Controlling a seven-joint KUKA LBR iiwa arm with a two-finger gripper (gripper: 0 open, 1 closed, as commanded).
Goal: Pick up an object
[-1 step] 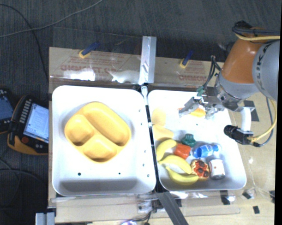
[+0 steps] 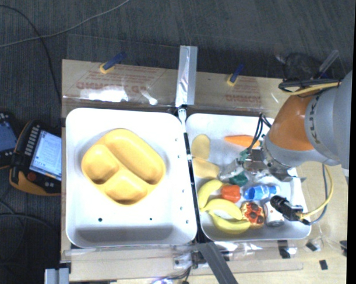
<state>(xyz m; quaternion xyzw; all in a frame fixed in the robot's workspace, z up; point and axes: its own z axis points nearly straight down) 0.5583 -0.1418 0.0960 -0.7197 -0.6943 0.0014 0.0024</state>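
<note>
The right bin holds a pile of small things: a pale yellow piece, an orange carrot, two yellow bananas, a red-orange ball, a blue bottle and a green piece. My gripper is low over the middle of this pile, just above the green piece and the blue bottle. The wrist hides the fingertips, and nothing shows held between them.
The left bin holds one large yellow lumpy object. A handheld pendant with a screen lies on the floor to the left of the bench. Blue clips sit on the back panel.
</note>
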